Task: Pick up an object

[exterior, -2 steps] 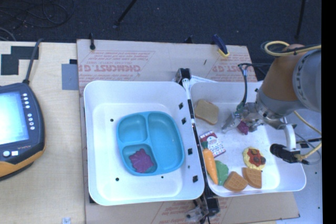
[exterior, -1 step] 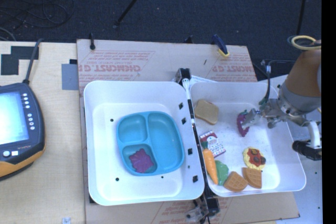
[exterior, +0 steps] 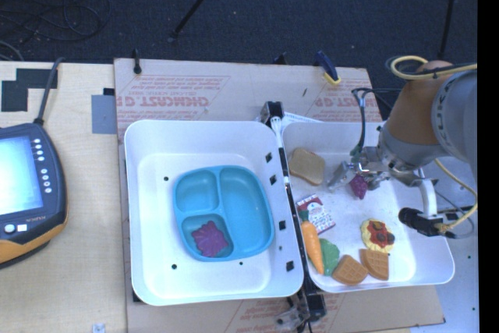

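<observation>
Purple toy (exterior: 359, 185) sits pinched in the end effector (exterior: 358, 177) over the right bin (exterior: 437, 261), just beside a tan bread slice (exterior: 307, 165), with a matching purple piece (exterior: 209, 238) in the blue tray (exterior: 253, 203).

Right bin (exterior: 437, 265) centre open; toys (exterior: 343, 257) crowd its near edge.

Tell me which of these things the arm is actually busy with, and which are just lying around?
In play:
- gripper, over the right bin
- small purple object at its tip

Just lying about:
- tan bread slice
- carrot
- red-topped yellow toy
- blue divided tray in the left bin
- purple piece in that tray
- handheld screen
</observation>
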You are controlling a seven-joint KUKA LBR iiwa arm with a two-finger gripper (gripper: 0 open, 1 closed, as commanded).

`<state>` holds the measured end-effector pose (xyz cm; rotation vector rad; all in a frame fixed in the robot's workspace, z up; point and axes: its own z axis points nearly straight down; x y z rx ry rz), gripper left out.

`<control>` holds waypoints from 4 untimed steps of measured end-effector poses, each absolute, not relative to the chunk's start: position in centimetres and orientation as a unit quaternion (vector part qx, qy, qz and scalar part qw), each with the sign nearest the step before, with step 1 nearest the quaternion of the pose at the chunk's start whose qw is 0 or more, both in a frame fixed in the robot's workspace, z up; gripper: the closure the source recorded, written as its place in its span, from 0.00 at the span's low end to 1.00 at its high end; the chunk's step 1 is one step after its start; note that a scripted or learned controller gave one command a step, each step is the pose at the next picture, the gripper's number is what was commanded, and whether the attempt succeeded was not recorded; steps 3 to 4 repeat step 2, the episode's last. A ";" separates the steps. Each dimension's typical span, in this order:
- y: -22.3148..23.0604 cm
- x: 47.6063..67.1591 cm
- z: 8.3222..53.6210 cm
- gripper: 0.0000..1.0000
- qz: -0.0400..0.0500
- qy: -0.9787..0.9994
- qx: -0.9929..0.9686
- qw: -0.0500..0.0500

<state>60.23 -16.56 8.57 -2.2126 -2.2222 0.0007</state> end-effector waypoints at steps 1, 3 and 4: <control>-16.9 60.2 9.7 1.00 0.001 -0.707 -0.707 0.002; -10.9 64.7 17.4 1.00 -0.003 -0.710 -0.705 -0.002; -10.9 64.7 17.4 1.00 -0.003 -0.710 -0.705 -0.002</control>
